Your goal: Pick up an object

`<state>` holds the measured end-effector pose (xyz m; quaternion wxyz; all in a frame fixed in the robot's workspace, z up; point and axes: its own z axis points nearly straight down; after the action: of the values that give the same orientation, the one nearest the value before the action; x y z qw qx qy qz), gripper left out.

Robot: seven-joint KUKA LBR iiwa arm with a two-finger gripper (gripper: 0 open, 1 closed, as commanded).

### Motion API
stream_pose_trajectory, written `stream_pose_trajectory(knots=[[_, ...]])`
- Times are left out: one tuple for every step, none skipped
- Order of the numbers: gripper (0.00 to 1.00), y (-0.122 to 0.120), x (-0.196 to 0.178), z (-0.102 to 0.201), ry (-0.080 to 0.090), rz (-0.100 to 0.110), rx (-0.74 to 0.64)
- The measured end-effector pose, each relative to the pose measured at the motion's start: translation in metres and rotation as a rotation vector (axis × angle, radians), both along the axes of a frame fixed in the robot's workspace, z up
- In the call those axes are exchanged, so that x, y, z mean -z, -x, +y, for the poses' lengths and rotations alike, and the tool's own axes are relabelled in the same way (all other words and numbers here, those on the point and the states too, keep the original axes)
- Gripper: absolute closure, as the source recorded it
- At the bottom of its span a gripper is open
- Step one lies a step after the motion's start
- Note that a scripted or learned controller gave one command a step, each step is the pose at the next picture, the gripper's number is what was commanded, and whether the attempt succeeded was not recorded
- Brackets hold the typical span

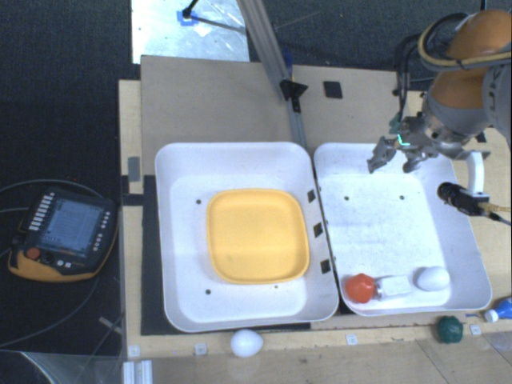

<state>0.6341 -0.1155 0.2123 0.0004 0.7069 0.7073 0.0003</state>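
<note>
Objects for picking lie along the near edge of the right bin (460, 238): a red ball (360, 288) at the near left corner, a white block (394, 286) just beside it on its right, and a white egg (433, 278) a little further right, apart from the block. All three rest on the bin floor, close to the near wall.

Camera view, tool: the tool (398, 157) hangs over the far edge of the right bin, near its far wall, well apart from the three objects. Its two dark fingers are spread, one toward the bin's far left, one toward the right, with bare white bin floor showing between them. Nothing is pinched; the fingertips touch no object. Whether they touch the bin itself cannot be told from this angle. The arm (468, 70) enters from the right, orange band above the wrist.

Camera view, rest: the left bin (180, 238) holds a yellow plate (258, 235), lying flat near its middle. On the desk (208, 94), in front of the left bin, lies a second white egg (246, 343). A green ball (449, 329) sits on the desk just outside the right bin's near right corner. A pendant (62, 237) with a screen rests on the dark floor to the left of the desk.
</note>
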Motion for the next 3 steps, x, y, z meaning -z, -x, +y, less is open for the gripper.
stream_pose_trajectory(knots=[[0.00, 0.000, 0.000, 0.000, 0.000, 0.000, 0.000], [0.00, -0.001, 0.054, 0.010, -0.001, 0.004, 0.000], [0.00, 0.002, 0.096, 0.011, 0.000, 0.003, 0.000]])
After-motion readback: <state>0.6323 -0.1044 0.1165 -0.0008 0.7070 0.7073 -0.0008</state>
